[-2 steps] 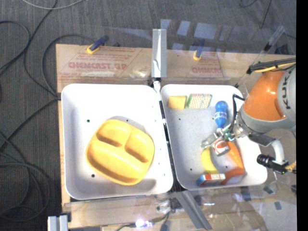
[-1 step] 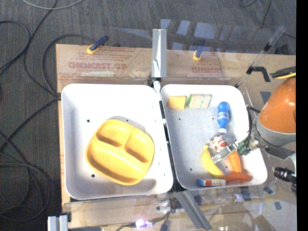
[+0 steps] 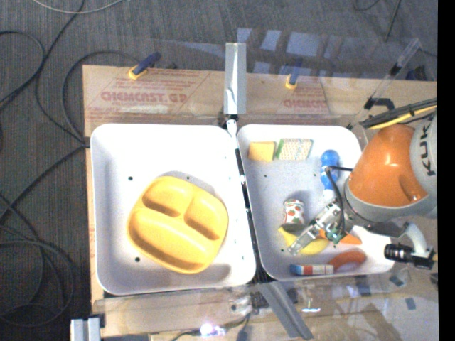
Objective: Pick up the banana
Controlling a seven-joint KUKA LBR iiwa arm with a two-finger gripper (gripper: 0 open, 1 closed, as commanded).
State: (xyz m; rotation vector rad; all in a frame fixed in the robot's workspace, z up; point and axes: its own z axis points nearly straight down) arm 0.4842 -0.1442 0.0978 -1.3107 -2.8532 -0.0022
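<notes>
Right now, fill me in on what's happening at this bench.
A grey KUKA arm with an orange band reaches in from the right over the right bin. Its tool is down among the clutter there, right at the banana, a yellow piece showing beside a small red-and-white can. Whether it has a grip is unclear. A sponge, a blue item and a marker also lie in that bin. The left bin holds a yellow divided plate.
</notes>
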